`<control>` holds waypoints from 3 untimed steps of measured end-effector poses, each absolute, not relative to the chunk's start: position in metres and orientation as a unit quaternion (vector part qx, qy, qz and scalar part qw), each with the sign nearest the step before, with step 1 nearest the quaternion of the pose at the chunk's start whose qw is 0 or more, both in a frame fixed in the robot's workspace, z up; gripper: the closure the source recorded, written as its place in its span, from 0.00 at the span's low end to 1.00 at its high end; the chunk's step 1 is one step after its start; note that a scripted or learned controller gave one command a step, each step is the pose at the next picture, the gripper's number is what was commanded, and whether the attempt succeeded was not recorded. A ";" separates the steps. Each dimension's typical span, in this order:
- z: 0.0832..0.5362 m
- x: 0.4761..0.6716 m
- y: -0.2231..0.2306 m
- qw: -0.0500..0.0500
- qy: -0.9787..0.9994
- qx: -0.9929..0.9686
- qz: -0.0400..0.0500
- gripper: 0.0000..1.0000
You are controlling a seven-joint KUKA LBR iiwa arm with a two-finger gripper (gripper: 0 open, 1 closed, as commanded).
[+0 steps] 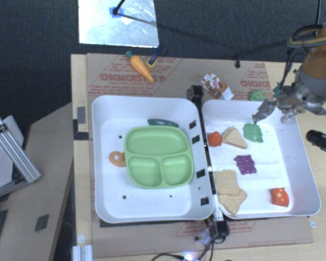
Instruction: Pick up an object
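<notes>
Item: green leafy piece [253, 132], right bin [293, 162], far side, beside yellow wedge [234, 137]. Gripper [261, 113] just above it; finger state cannot be told. Handling: descend straight, centre on piece, avoid wedge

The arm enters from the right, and its gripper [262, 113] hangs over the far part of the right bin [301, 162], just above a green leafy toy [253, 132]. That bin also contains a sandwich wedge [234, 137], purple grapes [245, 163], two crackers [228, 189] and a red piece [279, 197]. The left bin [106, 145] contains a green divided plate [157, 156] and a pretzel [117, 159].
</notes>
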State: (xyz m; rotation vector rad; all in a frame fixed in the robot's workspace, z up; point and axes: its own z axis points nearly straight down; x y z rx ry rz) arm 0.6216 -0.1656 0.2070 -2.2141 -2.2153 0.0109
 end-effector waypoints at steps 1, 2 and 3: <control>0.216 0.624 -0.165 -0.001 -0.708 -0.706 0.000 0.00; 0.157 0.619 -0.158 0.001 -0.708 -0.706 0.001 0.00; 0.113 0.624 -0.164 0.000 -0.708 -0.707 0.000 0.00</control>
